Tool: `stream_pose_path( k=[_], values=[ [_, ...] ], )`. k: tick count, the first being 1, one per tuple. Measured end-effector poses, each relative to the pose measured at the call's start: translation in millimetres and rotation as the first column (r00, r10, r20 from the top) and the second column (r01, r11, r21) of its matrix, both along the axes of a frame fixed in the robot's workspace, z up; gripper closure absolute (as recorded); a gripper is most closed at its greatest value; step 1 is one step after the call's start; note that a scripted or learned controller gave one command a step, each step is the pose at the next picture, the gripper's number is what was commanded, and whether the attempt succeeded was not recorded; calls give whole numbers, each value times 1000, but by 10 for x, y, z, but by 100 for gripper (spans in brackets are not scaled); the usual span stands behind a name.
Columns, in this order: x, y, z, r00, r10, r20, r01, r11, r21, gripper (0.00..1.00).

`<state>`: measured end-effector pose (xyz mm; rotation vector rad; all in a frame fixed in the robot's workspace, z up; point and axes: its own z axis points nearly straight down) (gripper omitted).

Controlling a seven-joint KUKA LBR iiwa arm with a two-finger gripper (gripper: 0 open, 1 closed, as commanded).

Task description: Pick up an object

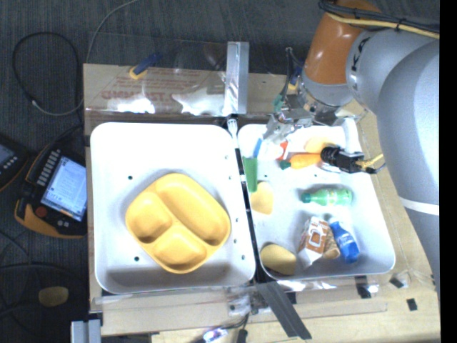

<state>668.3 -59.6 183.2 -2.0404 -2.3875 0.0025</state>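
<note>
Hovering at the right bin's (382,259) far edge, the claw (285,123) — grip state unreadable. Just beside it an orange carrot (303,160); nearer, green bottle (327,196) — well left, yellow divided tray (178,221) in the left bin (114,148).

Two bins sit side by side on the bench. The left bin (107,191) holds a divided tray (178,221) near its middle. In the right bin (382,252), the gripper (284,123) hangs over the far left corner; a carrot (303,160) lies near it, a bottle (327,196) lies closer in, and a snack packet (318,238) sits at the near side.
</note>
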Motion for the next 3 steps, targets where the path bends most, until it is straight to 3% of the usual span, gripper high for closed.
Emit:
stream_pose_path(
  k=[1, 2, 3],
  values=[
    [-359, 57, 273, 992, 124, 1, -124, 992, -3, 100],
    [-442, -542, 1082, 974, 226, 2, -226, 974, -3, 100],
    [-164, 29, 225, 943, 332, 1, -332, 943, 0, 100]
  ],
)
